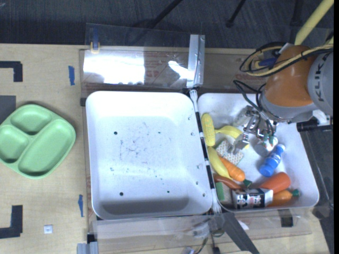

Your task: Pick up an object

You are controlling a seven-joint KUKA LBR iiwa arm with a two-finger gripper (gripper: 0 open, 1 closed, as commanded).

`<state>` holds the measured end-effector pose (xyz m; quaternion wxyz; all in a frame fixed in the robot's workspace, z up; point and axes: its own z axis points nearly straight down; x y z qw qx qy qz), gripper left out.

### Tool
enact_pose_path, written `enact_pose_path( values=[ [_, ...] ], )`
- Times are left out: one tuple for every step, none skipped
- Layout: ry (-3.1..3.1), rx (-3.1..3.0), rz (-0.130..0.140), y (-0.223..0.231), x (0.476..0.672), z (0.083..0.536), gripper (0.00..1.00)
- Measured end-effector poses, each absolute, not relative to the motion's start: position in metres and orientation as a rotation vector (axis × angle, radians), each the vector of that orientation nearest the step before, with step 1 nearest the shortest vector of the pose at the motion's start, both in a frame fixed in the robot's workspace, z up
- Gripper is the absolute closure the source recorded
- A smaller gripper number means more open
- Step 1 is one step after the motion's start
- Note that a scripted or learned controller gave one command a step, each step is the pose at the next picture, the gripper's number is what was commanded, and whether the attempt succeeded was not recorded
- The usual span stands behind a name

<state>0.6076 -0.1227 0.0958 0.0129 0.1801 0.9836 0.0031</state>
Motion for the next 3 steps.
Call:
enact_pose_path(
  values=[
    [3.132, 0.174, 0.001, -0.166, 0.597, 0.131, 0.00],
    [3.127, 0.312, 0.002, -0.207, 0.548, 0.182, 0.00],
    [3.138, 0.073, 0.003, -0.218, 0.581, 0.100, 0.00]
  ],
)
